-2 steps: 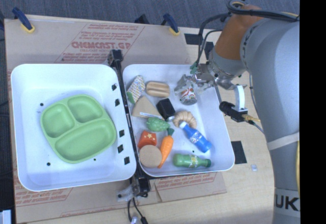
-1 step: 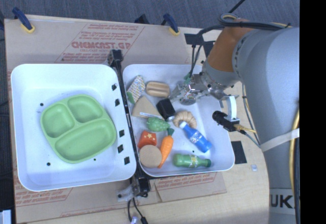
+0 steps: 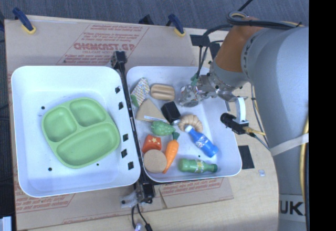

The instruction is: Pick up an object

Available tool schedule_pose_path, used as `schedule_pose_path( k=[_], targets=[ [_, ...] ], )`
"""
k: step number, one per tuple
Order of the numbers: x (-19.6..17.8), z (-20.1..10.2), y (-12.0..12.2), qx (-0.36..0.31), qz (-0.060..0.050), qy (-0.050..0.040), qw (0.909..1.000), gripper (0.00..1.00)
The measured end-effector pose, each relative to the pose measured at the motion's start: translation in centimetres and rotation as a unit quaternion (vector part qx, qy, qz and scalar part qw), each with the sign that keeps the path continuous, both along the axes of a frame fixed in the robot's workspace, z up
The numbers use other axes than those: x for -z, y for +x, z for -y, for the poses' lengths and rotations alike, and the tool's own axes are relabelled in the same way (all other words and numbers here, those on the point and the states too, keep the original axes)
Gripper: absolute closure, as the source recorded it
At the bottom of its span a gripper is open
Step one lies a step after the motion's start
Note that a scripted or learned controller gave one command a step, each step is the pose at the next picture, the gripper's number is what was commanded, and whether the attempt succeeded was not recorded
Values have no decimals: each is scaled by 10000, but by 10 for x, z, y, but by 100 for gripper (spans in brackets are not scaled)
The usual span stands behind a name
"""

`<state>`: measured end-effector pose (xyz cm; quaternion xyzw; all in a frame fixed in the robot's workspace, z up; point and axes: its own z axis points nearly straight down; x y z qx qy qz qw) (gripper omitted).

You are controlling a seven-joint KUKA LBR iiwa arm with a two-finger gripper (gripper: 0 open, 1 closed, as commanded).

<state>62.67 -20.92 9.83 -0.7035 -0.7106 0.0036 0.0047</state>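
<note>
Hovering low in the right bin (image 3: pixel 227 159), the tool (image 3: pixel 190 94) (its state I cannot tell) sits just beside the bread roll (image 3: pixel 162 91), a light, stiff, probably smooth toy best gripped across its narrow middle.

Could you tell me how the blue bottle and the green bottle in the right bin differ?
The blue bottle is blue with a white label and lies on a diagonal; the green bottle is green with a yellow label and lies nearly level, closer to the bin's near edge. Both are toy bottles lying on their sides, apart from the gripper.
</note>
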Motion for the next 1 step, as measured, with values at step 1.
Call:
schedule_pose_path(
  k=[1],
  targets=[
    [-107,-44,20,16,47,-3,10000,100]
  ],
)
